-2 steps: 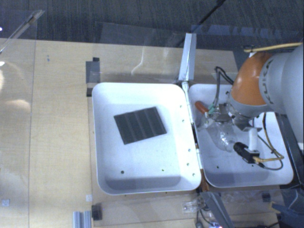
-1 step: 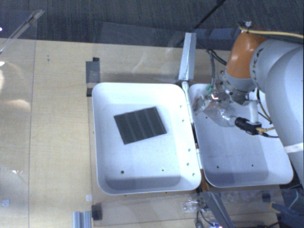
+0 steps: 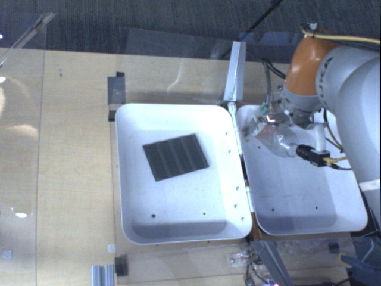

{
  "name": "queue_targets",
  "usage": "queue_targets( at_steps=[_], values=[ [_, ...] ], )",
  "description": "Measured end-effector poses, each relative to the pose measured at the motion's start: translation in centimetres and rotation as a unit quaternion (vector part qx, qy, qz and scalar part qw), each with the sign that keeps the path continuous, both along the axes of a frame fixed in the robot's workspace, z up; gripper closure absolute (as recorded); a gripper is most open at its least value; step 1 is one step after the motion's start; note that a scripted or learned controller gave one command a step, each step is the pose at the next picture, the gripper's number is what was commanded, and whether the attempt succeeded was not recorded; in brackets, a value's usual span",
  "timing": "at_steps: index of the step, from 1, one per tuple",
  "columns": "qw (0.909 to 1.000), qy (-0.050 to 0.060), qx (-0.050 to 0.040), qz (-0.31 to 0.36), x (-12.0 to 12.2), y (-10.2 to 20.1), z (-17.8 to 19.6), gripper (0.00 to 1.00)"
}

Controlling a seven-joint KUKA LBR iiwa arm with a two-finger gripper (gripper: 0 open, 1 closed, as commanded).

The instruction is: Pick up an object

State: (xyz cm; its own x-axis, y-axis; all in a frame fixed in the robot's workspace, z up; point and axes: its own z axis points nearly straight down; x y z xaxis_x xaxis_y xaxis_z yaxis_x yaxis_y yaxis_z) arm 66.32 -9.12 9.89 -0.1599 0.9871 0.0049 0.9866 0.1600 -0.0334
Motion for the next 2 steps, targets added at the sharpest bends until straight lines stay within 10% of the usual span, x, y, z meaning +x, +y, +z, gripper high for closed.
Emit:
queue_targets(
  at_steps=[2],
  values=[
    [0.9836,-0.021,0.0022,0.179,0.7,4.3,11.4,1.0]
  ],
)
